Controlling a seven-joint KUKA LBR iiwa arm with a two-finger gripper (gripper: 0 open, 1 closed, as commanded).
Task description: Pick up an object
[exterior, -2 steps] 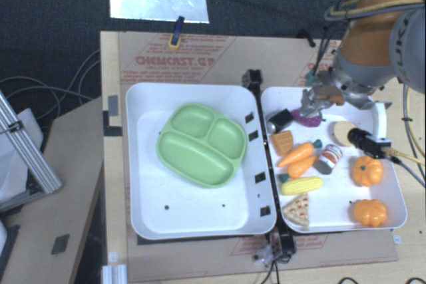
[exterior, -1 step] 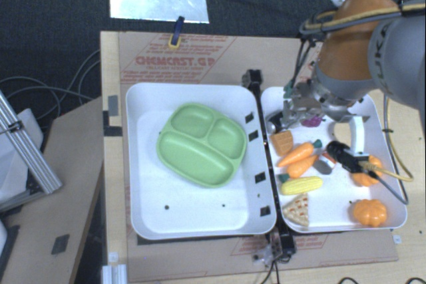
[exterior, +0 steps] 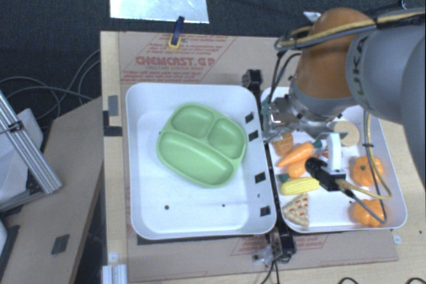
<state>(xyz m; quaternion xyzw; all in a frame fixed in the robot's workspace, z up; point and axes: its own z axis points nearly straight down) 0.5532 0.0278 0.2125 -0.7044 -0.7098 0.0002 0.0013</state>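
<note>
My gripper (exterior: 287,135) hangs low over the left part of the right bin (exterior: 393,199), mostly hidden under the grey and orange wrist. Just below it lies an orange toy carrot (exterior: 296,154), with a small orange piece (exterior: 283,142) beside it. A yellow corn cob (exterior: 299,186) and a pizza slice (exterior: 297,210) lie nearer the front of that bin. Two orange fruits (exterior: 368,169) (exterior: 368,212) rest on its right side. A pale round disc (exterior: 347,132) peeks out by the wrist.
The left bin (exterior: 143,209) holds a green divided plate (exterior: 201,143). A row of black clips runs down the wall between the bins (exterior: 263,176). The bench's cardboard edge lies at the front.
</note>
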